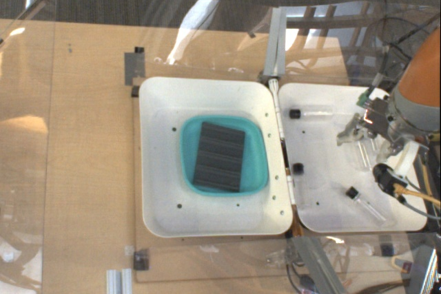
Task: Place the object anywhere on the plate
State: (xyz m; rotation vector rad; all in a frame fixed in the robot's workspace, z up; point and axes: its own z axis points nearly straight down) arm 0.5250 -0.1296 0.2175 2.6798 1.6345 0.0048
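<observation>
A teal plate [256, 160] with rounded corners sits in the middle of the left white bin [160, 148]. On the plate lies a dark grey ridged rectangular block [220, 157], flat and slightly tilted, fully within the plate's rim. My gripper [361, 131] hangs over the right side of the right bin [324, 148], well away from the plate and the block. Nothing shows in its grasp. The orange band of the arm [422, 86] is at the view's right edge.
Small black pieces [294, 113] [298, 167] sit near the right bin's left wall, and another [353, 193] with a clear tube lies near its front. Cables [400, 186] hang by the wrist. A metal post [274, 45] stands behind the bins.
</observation>
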